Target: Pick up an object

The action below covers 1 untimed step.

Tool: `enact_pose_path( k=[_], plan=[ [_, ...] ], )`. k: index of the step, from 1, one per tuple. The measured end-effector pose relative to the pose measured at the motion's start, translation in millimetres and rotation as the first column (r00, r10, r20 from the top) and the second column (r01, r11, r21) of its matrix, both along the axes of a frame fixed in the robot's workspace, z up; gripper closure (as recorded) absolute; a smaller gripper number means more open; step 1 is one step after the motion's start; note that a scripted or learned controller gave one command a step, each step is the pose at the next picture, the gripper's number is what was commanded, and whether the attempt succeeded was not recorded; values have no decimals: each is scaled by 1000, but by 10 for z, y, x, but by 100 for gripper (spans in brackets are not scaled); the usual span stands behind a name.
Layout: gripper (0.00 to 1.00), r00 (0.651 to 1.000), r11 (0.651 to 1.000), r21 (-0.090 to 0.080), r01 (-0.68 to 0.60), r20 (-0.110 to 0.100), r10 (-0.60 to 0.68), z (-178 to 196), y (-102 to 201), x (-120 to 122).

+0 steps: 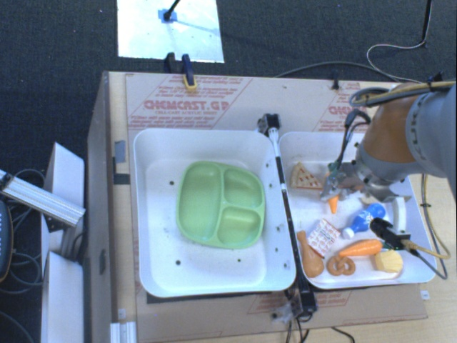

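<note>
The gripper (334,189) hangs low in the right bin (314,143), its fingers (330,189) set narrowly around the top of a small orange carrot piece (333,204), which stands nearly upright between them, its long axis running up into the fingers; whether the tips truly press it cannot be told from here. Just left of the gripper lies a tan, triangular cracker wedge (305,177), its point aimed at the bin's far wall. Toward the near wall sit a blue-and-white plastic bottle (364,219) lying on its side, a larger smooth carrot (360,249) lying crosswise, a pale yellow cheese block (388,261), a brown pretzel (341,266), a glossy drumstick (310,256) and a small printed packet (323,236). The grey arm (400,138) with its orange band reaches over the bin from the right. In the left bin (161,263) rests a light green divided plate (221,204) of moulded plastic with rounded corners. Both shallow white bins sit side by side on the board-covered counter (193,100).
</note>
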State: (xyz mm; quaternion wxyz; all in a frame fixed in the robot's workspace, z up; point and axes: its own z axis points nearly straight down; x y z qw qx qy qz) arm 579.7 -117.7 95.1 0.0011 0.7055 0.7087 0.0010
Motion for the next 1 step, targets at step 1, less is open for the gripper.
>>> enact_pose_path(
  k=[1],
  plan=[
    [100, 1000, 1000, 1, 0, 2, 0, 905, 733, -125]
  ],
)
